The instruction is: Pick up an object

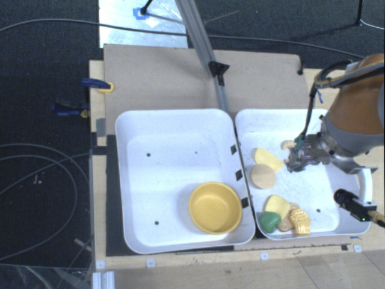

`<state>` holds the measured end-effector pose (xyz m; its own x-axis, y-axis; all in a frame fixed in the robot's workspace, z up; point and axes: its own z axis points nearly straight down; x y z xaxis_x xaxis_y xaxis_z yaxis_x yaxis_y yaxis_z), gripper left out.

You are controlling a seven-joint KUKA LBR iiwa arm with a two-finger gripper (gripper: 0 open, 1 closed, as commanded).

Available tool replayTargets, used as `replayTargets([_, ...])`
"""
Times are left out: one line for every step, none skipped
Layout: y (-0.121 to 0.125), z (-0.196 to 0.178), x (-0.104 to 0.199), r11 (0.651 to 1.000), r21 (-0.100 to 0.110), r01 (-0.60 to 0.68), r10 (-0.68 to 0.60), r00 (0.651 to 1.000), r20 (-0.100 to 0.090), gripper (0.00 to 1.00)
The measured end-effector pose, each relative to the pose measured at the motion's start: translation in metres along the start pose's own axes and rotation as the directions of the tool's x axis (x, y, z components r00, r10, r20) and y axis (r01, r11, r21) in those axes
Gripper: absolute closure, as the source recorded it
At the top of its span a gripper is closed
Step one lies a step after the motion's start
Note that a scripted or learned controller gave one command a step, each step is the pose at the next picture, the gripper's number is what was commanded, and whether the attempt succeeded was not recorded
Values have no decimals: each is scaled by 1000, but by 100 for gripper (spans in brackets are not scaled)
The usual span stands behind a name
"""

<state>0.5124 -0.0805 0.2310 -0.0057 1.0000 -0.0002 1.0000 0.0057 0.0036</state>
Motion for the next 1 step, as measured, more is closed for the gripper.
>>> replayTargets([27, -9, 55, 1000, -1, 6, -6, 1000, -2, 100])
